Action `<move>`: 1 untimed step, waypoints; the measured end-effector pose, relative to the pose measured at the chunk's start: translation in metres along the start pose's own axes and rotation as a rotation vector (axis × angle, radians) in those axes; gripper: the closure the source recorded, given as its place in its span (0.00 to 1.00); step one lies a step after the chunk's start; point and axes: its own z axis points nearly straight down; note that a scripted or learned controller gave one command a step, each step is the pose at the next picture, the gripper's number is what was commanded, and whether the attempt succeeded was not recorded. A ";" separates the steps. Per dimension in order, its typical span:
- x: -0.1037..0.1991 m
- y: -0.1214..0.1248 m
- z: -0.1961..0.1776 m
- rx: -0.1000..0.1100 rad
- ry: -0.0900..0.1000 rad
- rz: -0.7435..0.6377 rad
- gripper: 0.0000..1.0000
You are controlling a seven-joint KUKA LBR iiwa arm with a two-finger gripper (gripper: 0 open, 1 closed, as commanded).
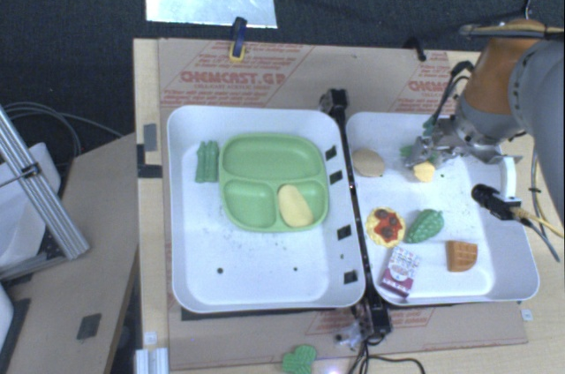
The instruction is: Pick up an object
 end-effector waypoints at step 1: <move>0.059 -0.029 -0.087 -0.003 0.004 -0.001 1.00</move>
